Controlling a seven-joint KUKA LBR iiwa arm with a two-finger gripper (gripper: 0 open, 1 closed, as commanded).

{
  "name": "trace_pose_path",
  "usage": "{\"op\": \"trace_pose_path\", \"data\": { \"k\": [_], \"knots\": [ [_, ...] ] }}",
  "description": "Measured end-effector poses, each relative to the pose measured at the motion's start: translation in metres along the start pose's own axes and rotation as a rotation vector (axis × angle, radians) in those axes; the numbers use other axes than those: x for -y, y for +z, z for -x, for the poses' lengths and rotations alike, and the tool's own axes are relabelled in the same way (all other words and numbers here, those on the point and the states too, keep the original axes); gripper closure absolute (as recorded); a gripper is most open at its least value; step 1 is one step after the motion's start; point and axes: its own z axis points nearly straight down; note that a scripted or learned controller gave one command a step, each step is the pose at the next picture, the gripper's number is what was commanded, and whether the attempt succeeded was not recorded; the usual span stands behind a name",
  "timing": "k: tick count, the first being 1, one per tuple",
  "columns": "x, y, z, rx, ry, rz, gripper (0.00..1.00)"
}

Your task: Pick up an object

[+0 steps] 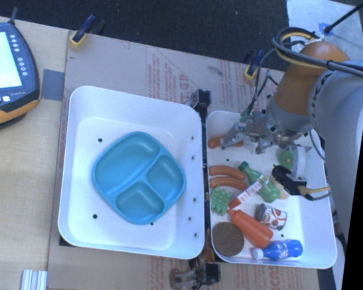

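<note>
My gripper (247, 142) hangs over the far left part of the right bin (318, 224), its fingers (232, 140) spread apart with nothing between them. A small orange piece (215, 141) lies just left of it by the bin wall. Closer to the front lie a hot dog (226, 175), a green bottle (258, 182), a green leafy toy (221, 199), an orange carrot-like piece (250, 228), a small can (272, 216), a brown round disc (227, 238) and a blue bottle (281, 249).
The left bin (79, 160) holds a blue divided plate (139, 177). A tablet in an orange case (0, 75) lies at the far left of the bench. The grey arm (339, 116) covers the right bin's far right corner.
</note>
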Motion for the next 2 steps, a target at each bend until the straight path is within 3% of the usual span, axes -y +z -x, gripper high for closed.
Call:
{"op": "trace_pose_path", "data": {
  "k": [1, 2],
  "knots": [
    [0.0001, -0.0104, 0.001, 0.0, -0.001, -0.002, 1.0],
    [0.0002, -0.0103, 0.001, 0.0, -0.001, -0.002, 0.0]
  ]
}}
